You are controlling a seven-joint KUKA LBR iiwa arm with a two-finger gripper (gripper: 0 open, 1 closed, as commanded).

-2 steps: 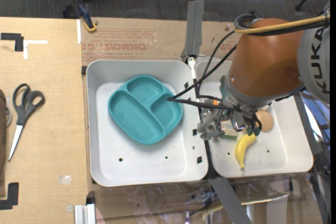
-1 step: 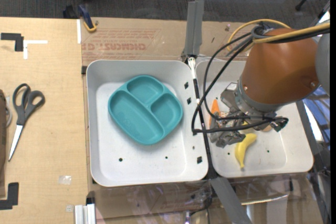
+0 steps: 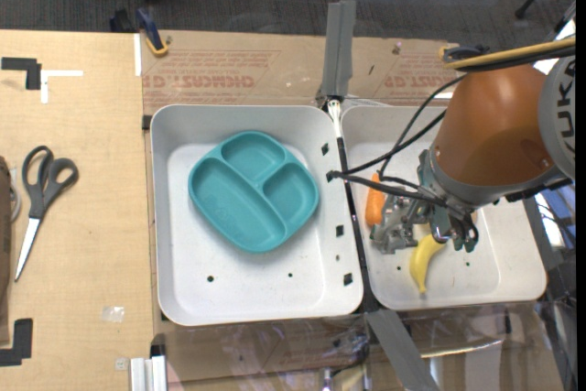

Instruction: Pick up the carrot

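The carrot (image 3: 374, 206) lay in the right bin (image 3: 485, 288), near that bin's left wall, at centre right of the frame. The gripper (image 3: 403, 229) stood just right of and slightly below the carrot, low in the bin; contact between them could not be determined, and whether it was spread or closed could not be told. The arm (image 3: 494, 137) reached in from the right, its orange band above the wrist. A banana (image 3: 421, 263) lay just below the gripper. A teal divided plate (image 3: 254, 190) sat in the left bin (image 3: 174, 224). Scissors (image 3: 38, 192) lay on the surface (image 3: 82, 288) at left.
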